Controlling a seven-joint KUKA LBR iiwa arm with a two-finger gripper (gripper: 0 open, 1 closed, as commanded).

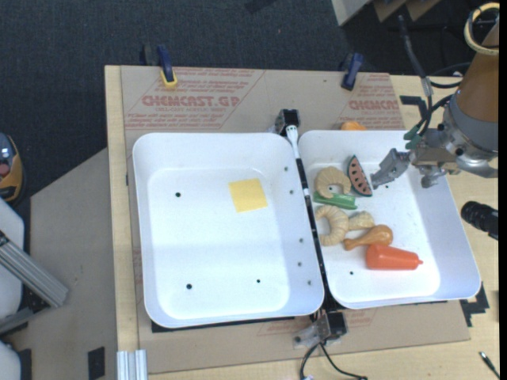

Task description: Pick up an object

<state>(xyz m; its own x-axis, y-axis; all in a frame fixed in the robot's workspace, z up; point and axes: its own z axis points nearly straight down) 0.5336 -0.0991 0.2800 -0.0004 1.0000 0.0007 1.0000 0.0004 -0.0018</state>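
Camera view, fixed above, looking down at a slant. A desk (198, 93) topped w/ a printed cardboard sheet carries two shallow white bins side by side, pinned at the far edge by two blue clamps, prob. so nothing slides when the arm pushes.

Left bin (158, 291): just one flat yellow square (249, 195) lying near its middle, toward the far side.

Right bin (444, 283): a tight cluster of toy food on the side nearest the divider. A watermelon slice (360, 176) sits at the far end, touching a tan round piece (331, 182). A green pod (337, 201) lies across just below those. Nearer the camera, a pale croissant-like piece (334, 223), a drumstick (369, 237), then an orange-red carrot-like piece (393, 258), which sits a bit apart at the near end. Items overlap or touch, as if dumped in loose, so a clean single pick looks harder in the middle of the pile than at its edges.

The grey arm w/ orange band enters from the right. Its claw (390, 167) hangs over the far part of the right bin, angled toward the pile. Claw holds nothing that I can see; whether it's wide or narrow I cannot tell from this angle.

Nearest candidate is the watermelon slice, just beside the claw tip on the divider side. My guess: approach stage, nothing picked yet.
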